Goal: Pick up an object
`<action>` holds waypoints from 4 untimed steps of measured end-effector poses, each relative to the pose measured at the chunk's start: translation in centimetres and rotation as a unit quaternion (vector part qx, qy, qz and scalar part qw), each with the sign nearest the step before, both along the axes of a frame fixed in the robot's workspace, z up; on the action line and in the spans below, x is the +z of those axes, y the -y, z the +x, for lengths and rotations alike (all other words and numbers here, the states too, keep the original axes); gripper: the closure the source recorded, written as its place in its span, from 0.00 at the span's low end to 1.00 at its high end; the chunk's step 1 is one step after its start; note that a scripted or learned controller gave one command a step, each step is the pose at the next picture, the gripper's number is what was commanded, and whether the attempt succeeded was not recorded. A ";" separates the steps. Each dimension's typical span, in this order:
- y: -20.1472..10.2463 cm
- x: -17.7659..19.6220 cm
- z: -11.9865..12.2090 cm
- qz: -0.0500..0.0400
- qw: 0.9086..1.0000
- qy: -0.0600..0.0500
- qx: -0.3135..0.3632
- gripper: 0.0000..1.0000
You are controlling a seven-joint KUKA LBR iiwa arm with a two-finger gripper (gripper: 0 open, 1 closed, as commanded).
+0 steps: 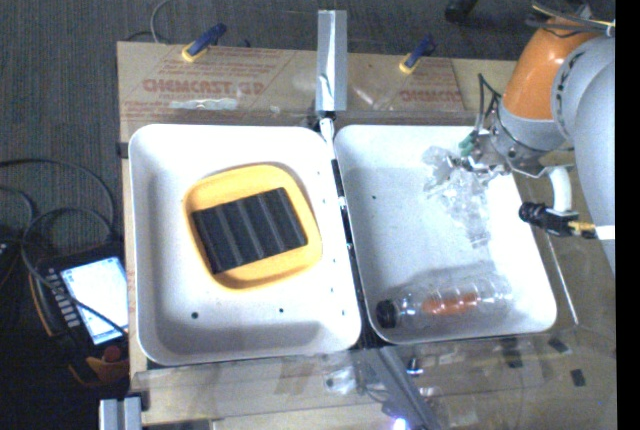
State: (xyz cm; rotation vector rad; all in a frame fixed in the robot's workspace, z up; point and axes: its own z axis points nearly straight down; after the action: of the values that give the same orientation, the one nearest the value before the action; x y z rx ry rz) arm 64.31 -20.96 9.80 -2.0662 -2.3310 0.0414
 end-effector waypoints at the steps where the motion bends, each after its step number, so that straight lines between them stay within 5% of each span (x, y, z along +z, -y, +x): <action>1: -5.4 8.8 0.9 0.000 0.999 0.019 0.031 1.00; 2: -5.4 8.8 0.9 0.000 0.999 0.019 0.031 0.00; 3: 0.2 4.4 -4.1 0.004 0.985 0.018 0.174 0.00; 4: -2.8 12.7 -12.6 0.003 0.996 0.018 0.090 0.00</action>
State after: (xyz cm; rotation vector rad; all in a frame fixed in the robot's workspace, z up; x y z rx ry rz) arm 51.76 -18.19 22.50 -1.8633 -2.5285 -0.0007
